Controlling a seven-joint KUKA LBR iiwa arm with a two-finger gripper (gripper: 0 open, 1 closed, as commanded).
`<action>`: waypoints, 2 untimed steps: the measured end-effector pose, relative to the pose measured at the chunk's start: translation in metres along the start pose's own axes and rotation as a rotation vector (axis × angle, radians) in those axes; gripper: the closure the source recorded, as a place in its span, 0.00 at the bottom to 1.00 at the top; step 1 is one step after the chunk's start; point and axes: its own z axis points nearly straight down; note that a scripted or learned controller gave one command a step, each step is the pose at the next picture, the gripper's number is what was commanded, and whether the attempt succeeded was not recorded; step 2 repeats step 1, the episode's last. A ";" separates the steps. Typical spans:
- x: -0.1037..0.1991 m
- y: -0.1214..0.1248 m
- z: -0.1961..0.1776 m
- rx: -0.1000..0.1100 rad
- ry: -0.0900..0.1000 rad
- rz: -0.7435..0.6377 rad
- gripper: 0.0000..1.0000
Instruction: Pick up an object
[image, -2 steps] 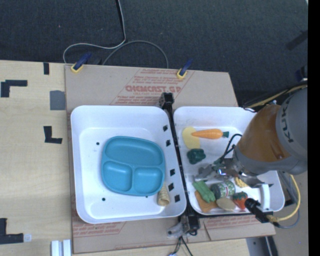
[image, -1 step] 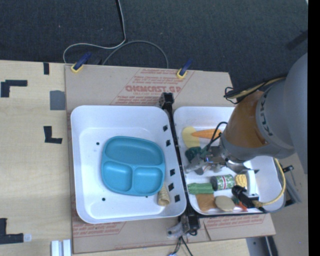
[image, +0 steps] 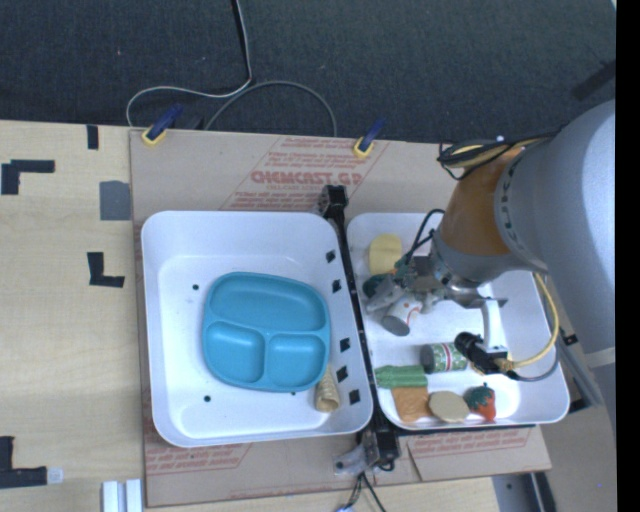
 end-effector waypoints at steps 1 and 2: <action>0.000 0.000 -0.011 -0.004 -0.001 0.001 1.00; 0.000 0.000 -0.011 -0.004 -0.001 0.001 1.00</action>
